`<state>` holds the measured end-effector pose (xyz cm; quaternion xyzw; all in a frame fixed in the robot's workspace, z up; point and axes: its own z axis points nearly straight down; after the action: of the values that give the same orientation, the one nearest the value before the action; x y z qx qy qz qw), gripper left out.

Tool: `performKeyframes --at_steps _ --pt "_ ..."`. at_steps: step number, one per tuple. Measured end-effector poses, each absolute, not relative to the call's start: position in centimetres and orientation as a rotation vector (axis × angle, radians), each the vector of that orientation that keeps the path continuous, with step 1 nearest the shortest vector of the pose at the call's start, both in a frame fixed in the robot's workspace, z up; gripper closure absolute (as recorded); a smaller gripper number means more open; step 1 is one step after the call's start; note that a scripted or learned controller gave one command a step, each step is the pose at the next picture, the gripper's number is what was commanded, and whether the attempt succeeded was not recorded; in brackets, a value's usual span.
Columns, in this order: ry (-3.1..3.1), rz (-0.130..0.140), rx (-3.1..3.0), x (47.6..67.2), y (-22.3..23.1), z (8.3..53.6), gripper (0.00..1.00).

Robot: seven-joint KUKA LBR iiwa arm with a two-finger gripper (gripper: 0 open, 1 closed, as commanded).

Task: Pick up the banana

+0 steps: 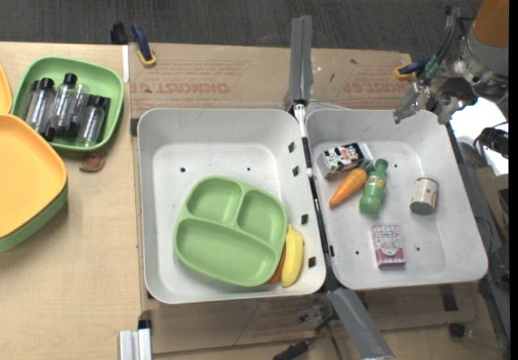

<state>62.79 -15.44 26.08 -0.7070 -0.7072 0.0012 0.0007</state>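
Two white bins stand side by side on the surface, and the left bin point(158, 188) carries the thing we need. A green divided plate point(231, 229) lies near its front edge, and the banana point(293, 255) lies just beside the right rim of this plate, close to the front right corner of the bin. It seems to touch the plate, and something orange shows under its lower end; I cannot tell what that is.

I judge the banana light and rather stiff, probably a plastic toy with a smooth, a little slippery skin, so it should not break. Its long curved body runs almost parallel to the right wall of the bin. The best place to hold it seems the middle, with the fingers closing across the narrow width. The space is tight between plate and wall, so one finger may hit the plate.

In the right bin point(453, 261) lie a small carton point(342, 158), a carrot point(349, 186), a green bottle point(373, 187), a can point(423, 195) and a pink box point(388, 247).

At the back right corner of this bin the gripper point(421, 103) hangs, holding nothing, well apart from the banana; whether it is wide or narrow I cannot tell.
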Motion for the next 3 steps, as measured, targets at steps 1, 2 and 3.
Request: performKeyframes --at_steps 1,2,3 --pt "-2.221 0.004 -2.22 62.8 -15.4 26.1 0.0" --pt "-2.421 -0.02 -2.033 64.4 -14.9 11.6 0.0" --pt "-2.372 -0.002 -2.067 66.0 -15.2 10.5 0.0"
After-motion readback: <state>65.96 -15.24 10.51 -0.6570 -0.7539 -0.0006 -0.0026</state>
